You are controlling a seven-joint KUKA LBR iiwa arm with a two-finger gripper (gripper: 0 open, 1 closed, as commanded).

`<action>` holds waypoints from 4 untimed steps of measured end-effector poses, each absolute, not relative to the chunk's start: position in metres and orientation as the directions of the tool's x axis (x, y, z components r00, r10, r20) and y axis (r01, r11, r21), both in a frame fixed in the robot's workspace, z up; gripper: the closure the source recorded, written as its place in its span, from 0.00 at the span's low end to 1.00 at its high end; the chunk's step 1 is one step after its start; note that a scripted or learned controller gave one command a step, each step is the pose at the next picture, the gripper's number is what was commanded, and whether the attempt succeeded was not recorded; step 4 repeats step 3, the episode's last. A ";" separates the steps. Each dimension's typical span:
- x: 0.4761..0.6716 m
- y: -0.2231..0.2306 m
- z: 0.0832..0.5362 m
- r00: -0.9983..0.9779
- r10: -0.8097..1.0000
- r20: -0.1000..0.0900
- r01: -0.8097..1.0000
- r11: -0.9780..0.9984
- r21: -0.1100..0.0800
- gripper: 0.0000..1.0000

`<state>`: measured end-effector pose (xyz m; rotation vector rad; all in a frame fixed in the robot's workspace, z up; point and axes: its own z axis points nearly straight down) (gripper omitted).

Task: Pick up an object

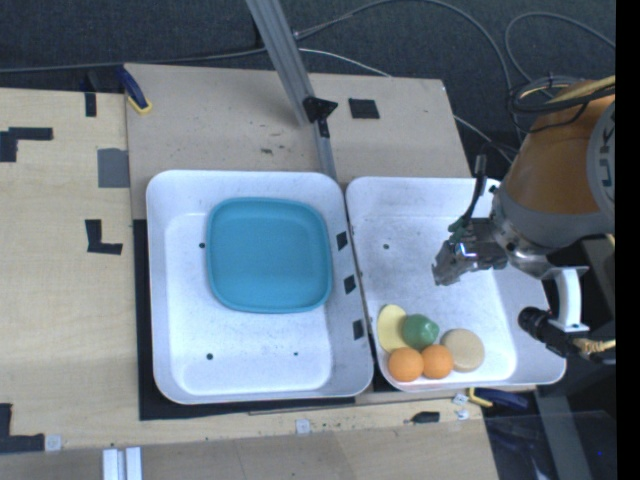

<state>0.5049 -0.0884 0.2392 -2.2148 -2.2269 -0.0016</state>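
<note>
Camera view, from above at a slant. Two shallow white bins side by side on the worktop [250, 98]: left bin [180, 368] carrying a blue square plate [268, 253]; right bin [420, 203] carrying a tight cluster of small items in its near corner. Cluster made up of a yellow piece [389, 321] at the left, a green ball [421, 329] just beside it, two orange balls [405, 364] [437, 361] touching along the front, and a beige round piece [463, 348] at the right. Grey arm with orange band [560, 158] entering from the right; end effector [452, 265] poised over bare bin floor, above the cluster in the picture and apart from it. Jaw state: cannot tell, dark mechanism too small to resolve. Nothing visibly held.

Step in hand, as judged: approach to a candidate object, grasp not yet made. Good practice: choose an outlying item, such as the beige round piece or the yellow piece, with free space on at least one side. Centre over it before descent, and align the closing direction away from neighbours and from the bin wall. Likely hazards: round items rolling off on contact, crowding within the cluster.
</note>
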 end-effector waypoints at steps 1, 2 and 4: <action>0.508 -0.034 0.245 -0.005 1.000 0.001 1.000 0.005 0.000 1.00; 0.516 0.021 0.248 -0.005 1.000 0.001 1.000 0.005 -0.001 1.00; 0.529 0.072 0.227 -0.004 1.000 0.000 1.000 0.004 -0.003 1.00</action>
